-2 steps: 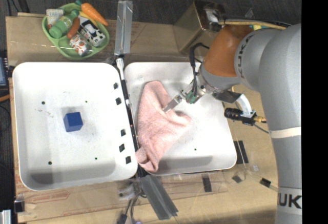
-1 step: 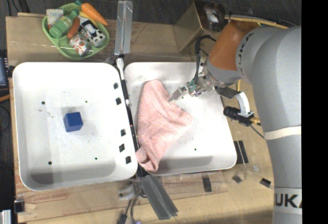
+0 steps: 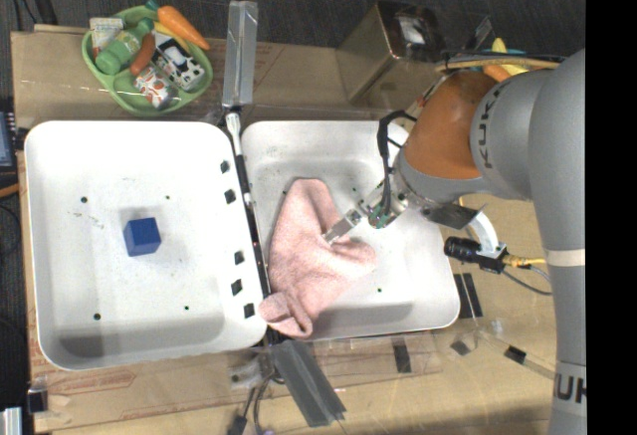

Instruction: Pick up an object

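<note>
Pink terry cloth, a crumpled soft towel (image 3: 311,259), lies in the right-hand shallow white bin (image 3: 418,309), spreading from the bin's centre down toward 7 o'clock, where one rolled corner reaches the divider between the two bins. A grey robot arm with an orange band above its wrist (image 3: 498,139) enters from 3 o'clock and angles down to the two-finger gripper (image 3: 343,227), whose metal tips press into the towel's upper right edge, at about the middle of the bin. A fold of the pink cloth sits pinched between the fingers, so the claw is clenched on the towel (the cloth still rests on the bin floor). In the left-hand shallow white bin (image 3: 60,154), a small blue cube (image 3: 142,236) sits alone slightly toward 9 o'clock of that bin's centre, well apart from the gripper. Beyond the bins, at 11 o'clock of the scene, a green plastic bowl (image 3: 109,90) holds toy food, including an orange carrot (image 3: 181,25). A brown cardboard box (image 3: 383,50) stands at 12 o'clock behind the right bin, near the arm's elbow. A grey metal bar (image 3: 239,50) stands upright between the bowl and the box.
</note>
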Available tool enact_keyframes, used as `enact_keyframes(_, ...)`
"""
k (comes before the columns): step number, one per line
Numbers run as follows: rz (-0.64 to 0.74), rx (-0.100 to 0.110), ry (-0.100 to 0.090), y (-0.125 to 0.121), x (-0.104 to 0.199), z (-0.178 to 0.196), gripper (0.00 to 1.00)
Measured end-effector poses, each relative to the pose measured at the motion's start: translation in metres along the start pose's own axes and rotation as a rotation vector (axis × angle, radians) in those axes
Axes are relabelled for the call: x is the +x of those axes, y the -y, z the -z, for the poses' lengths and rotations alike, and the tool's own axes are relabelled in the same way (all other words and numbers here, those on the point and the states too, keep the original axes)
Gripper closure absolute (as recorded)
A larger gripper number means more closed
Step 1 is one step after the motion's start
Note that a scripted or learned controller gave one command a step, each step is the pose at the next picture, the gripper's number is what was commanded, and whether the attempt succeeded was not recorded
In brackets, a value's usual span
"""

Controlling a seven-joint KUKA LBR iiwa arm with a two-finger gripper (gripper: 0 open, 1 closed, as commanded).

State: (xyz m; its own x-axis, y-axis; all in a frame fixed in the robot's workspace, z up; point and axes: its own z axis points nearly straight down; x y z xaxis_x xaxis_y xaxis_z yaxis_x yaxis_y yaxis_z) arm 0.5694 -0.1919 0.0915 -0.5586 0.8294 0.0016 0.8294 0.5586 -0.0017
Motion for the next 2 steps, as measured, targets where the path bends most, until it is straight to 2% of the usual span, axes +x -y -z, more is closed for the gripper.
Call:
enact_keyframes(1, 0.071, 0.0, 0.0, 0.0084, 0.0309, 0.0075, 0.0)
enact_keyframes(2, 0.077, 0.0, 0.001, 0.0073, 0.0307, 0.0169, 1.0)
